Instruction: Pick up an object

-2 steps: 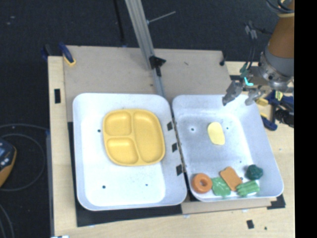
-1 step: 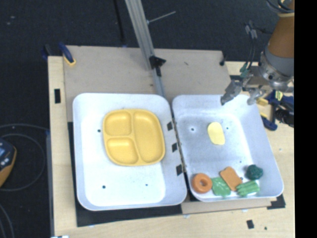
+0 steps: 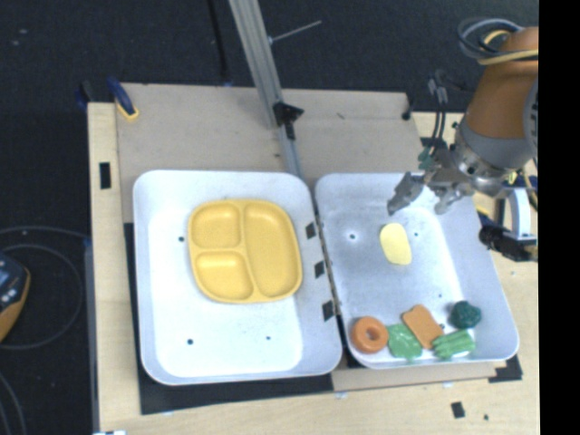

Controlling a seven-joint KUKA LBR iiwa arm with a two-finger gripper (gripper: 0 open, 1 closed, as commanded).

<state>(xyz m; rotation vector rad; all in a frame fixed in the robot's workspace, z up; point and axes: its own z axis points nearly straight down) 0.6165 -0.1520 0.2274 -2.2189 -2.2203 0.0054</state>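
Hand (image 3: 424,196) hangs spread, pinching nothing, so nothing's picked yet. Yellow lemon (image 3: 395,244) sits just below it; still needs lowering, closing, lifting.

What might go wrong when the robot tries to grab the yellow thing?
The pincer hangs open above the yellow piece, set off toward the bin's far side, so it may close on air. The piece looks smooth and rounded, so it might slip out. The other toys sit crowded in the near corner, hard to pick singly.
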